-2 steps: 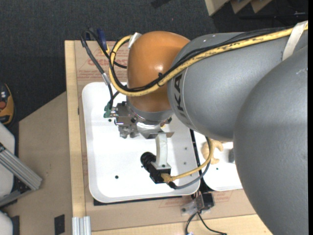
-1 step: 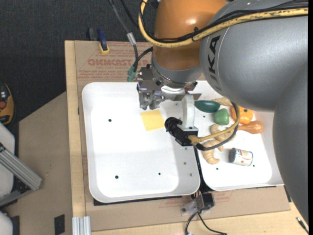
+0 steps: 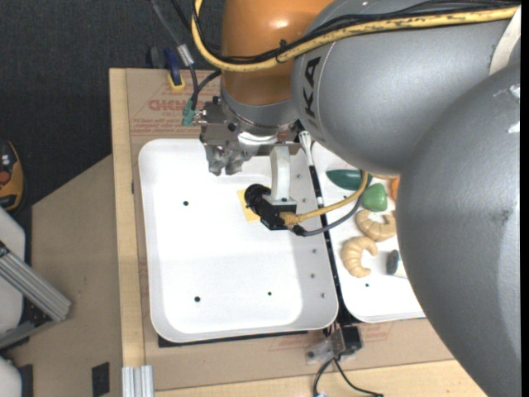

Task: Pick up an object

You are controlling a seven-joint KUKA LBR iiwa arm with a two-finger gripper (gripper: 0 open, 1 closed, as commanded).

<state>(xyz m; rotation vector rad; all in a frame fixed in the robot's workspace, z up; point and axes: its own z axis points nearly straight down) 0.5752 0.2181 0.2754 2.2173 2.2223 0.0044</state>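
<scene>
in the left white bin (image 3: 165, 246), a small flat yellow piece (image 3: 247, 205) lies just beside the jaws, half hidden under the wrist. closing where they hang would likely miss it, catching bare plastic. the grey arm (image 3: 397, 98) reaches from the right, wrist down; whether the jaws are apart or together i cannot tell.

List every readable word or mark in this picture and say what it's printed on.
"CHEM", in red, the rest hidden: on the cardboard sheet.
"K", in dark letters, the rest hidden: on the grey arm.
The smaller red print below "CHEM" is too blurred to read.
</scene>
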